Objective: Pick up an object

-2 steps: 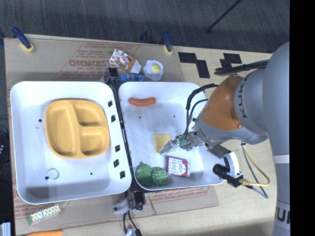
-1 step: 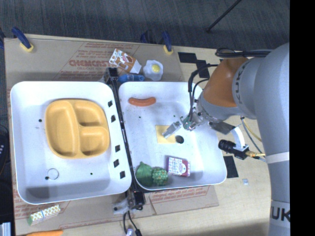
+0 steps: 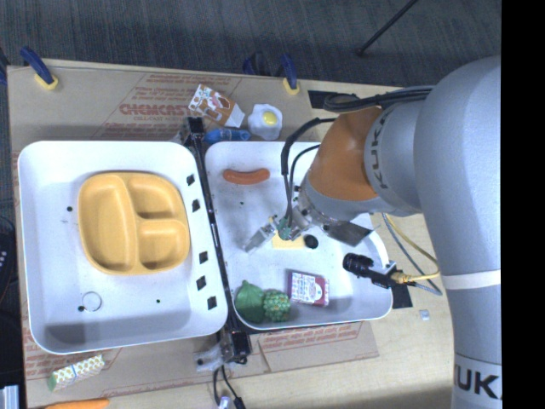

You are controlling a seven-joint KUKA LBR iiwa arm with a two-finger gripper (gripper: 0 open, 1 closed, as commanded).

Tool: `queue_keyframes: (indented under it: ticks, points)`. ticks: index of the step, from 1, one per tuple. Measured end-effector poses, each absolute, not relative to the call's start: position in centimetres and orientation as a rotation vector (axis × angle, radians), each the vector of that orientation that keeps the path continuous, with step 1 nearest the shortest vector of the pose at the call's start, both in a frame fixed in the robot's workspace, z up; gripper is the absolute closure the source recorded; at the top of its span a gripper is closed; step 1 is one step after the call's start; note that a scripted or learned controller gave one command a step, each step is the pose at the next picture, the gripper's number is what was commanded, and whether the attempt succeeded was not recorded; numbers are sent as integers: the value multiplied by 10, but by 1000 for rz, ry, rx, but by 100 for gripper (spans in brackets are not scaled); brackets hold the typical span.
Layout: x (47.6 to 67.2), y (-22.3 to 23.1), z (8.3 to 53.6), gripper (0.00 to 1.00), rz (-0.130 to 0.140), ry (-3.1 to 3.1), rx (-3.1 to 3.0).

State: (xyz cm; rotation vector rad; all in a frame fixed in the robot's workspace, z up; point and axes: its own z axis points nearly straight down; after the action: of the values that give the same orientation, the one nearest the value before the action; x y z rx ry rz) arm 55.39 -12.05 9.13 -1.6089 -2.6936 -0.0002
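- Grey metal arm with an orange band reaches in from the right over the right-hand shallow white bin (image 3: 366, 309); its two-finger gripper (image 3: 274, 231) hangs low over the middle of that bin.
- Jaws: the fingers point left and downward, with a grey finger tip (image 3: 255, 242) close to the bin floor. Whether they stand apart or together cannot be told at this angle, and nothing is seen clamped between them.
- Just beside the gripper, on its right, lies a flat yellow piece (image 3: 288, 244), partly hidden by the wrist; contact cannot be confirmed.
- A red-orange toy sausage (image 3: 246, 175) lies at the far end of the same bin, apart from the gripper.
- At the near end lie a green knobbly toy vegetable (image 3: 262, 302) and, just beside it on the right, a small pink-and-red packet (image 3: 307, 288).
- The left-hand white bin (image 3: 51, 313) holds a yellow divided plastic tray (image 3: 134, 221), well apart from the gripper.
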Motion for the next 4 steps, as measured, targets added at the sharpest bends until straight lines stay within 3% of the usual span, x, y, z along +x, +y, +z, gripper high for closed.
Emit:
queue_keyframes:
  ticks: [1,2,3,4]
  points:
    - [598,-147,92,0,0,-2668,-1656]
    - [647,-134,92,0,0,-2675,-1646]
    - [592,-120,91,0,3,-2445,-1966]
    - [657,-115,92,0,1,-2499,-1901]
